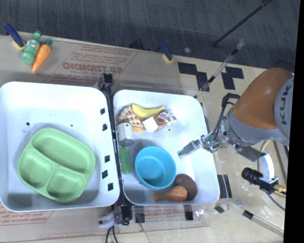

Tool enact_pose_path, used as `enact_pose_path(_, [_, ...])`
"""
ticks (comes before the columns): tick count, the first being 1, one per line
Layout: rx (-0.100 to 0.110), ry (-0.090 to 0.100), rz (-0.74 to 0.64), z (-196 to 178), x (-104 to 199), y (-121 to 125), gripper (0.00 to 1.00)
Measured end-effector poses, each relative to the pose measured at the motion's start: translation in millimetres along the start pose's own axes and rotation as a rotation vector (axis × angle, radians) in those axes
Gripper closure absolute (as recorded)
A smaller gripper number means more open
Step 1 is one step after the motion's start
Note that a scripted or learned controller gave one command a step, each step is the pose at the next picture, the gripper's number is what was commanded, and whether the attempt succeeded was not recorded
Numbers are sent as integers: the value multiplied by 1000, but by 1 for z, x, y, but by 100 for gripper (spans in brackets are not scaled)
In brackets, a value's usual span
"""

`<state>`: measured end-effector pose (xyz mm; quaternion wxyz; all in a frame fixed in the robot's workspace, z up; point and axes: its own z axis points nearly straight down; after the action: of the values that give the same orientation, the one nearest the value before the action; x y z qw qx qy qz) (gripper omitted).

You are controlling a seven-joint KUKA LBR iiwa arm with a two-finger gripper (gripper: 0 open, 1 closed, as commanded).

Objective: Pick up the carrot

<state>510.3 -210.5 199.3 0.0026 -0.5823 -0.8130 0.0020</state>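
Carrot (40,57) lies on the worktop (145,66) beyond the left bin (5,134), at the far left corner, just beside a green bottle (30,50). Well apart from it, the tool (190,147) hangs over the right edge of the right bin (203,163), with nothing visible between its fingers; whether they are open or closed cannot be told. That bin holds a blue bowl (154,167), a banana (147,111), a can (125,133) and a brown drumstick-shaped toy (177,189). A green divided plate (55,163) sits in the left bin.
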Motion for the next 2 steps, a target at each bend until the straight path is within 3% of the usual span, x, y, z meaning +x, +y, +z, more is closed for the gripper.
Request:
enact_pose_path(1, [0, 1, -317, 24, 64, -14, 0])
enact_pose_path(2, [-4, -8, -196, -39, -10, 29, 0])
